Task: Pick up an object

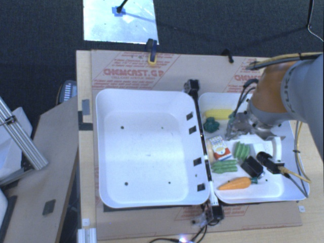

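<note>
Right bin [291, 192]: gripper [234, 130] low inside, finger state cannot be told (arm hides the bin's far half). Near it: carton [218, 148], green beans [224, 166], carrot [234, 184], yellow item [217, 114] partly hidden.

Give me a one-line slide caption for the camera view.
Gripper low in the right bin among toy foods: carrot, green beans, small carton.
</note>
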Controlling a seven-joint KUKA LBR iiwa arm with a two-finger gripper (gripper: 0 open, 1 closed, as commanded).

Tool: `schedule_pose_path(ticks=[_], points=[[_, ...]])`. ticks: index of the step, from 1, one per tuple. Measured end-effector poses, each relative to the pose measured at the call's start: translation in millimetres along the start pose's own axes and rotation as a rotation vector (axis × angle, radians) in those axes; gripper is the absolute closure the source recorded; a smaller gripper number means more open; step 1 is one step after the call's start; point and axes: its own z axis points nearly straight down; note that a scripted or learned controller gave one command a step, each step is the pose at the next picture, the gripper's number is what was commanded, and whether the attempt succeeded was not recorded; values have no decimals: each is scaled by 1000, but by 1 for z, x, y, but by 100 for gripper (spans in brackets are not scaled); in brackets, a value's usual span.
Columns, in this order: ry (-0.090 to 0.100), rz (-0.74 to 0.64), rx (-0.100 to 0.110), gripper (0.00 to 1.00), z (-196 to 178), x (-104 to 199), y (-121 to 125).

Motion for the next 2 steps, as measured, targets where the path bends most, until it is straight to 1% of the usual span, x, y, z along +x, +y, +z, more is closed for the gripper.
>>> schedule_pose_path(ticks=[1, 2], points=[[-4, -5, -20, 100, -163, -4, 48], [3, -1, 13, 100, -31, 3, 28]])
